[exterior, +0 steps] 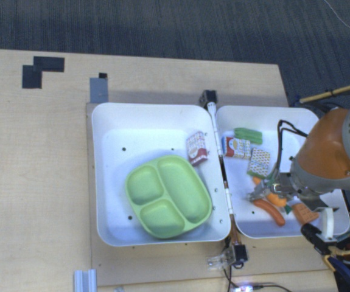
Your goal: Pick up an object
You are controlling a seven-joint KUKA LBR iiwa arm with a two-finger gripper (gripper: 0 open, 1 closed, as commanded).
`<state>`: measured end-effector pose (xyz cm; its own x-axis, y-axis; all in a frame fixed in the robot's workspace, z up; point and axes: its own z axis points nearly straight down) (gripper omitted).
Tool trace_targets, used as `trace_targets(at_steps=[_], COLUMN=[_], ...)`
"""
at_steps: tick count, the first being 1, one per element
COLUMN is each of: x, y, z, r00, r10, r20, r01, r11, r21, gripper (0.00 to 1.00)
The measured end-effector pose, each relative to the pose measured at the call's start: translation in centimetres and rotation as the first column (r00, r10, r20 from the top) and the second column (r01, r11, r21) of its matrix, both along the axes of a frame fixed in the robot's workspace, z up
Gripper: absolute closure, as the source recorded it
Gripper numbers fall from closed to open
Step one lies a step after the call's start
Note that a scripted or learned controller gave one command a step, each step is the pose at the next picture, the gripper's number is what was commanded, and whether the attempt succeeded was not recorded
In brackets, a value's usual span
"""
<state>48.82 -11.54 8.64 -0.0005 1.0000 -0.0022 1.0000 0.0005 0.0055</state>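
Camera view, lower right of frame: arm [336,157] reaches into the right bin [296,113], its gripper [265,191] low among orange, carrot-like pieces. How the claw is set cannot be told, and nothing shows held in it. Nearest candidate is the carrot [269,211], lying just below and touching or nearly touching the claw, long axis slanting from upper left to lower right; also a dotted packet [259,160] just above, a carton [237,146] and green piece [248,135] further up; left bin [111,181] holds a green tray [168,196] and a small packet [196,148].
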Motion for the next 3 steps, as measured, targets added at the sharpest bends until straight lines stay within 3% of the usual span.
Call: trace_targets(at_steps=[1,2,3], x=[0.2,3.9,1.8], y=[0.1,7.1,14.9], z=[1.1,9.9,9.8], r00=[1.000,1.000,1.000], r10=[0.001,0.005,0.005], r20=[0.006,-0.001,-0.005], r01=[-0.001,-0.005,-0.004], r11=[1.000,1.000,1.000], r21=[0.000,0.003,0.004], gripper=[1.00,1.00,1.00])
